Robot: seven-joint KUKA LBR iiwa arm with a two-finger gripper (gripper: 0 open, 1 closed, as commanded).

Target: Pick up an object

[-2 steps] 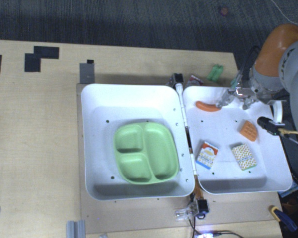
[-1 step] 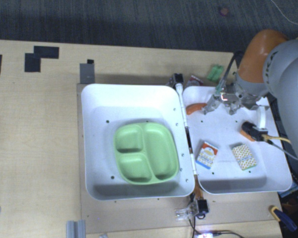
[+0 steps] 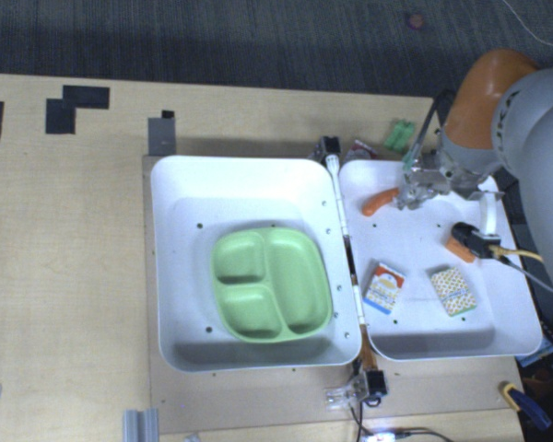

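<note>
In the right bin (image 3: 498, 334), my gripper (image 3: 411, 198) is down near the far left corner. An orange carrot-shaped piece (image 3: 380, 202) lies just left of it, its right end close to the gripper tip; I cannot tell whether they touch. A small blue, white and orange box (image 3: 383, 288) lies nearer the front, with a yellow patterned box (image 3: 452, 290) to its right. A short orange piece (image 3: 458, 248) lies at mid right. Nothing shows as lifted.
The left bin (image 3: 180, 201) holds a green divided plate (image 3: 271, 282). A green object (image 3: 398, 136) lies on the bench behind the right bin. The arm's grey body and orange band (image 3: 484, 90) hang over the right bin's far right side.
</note>
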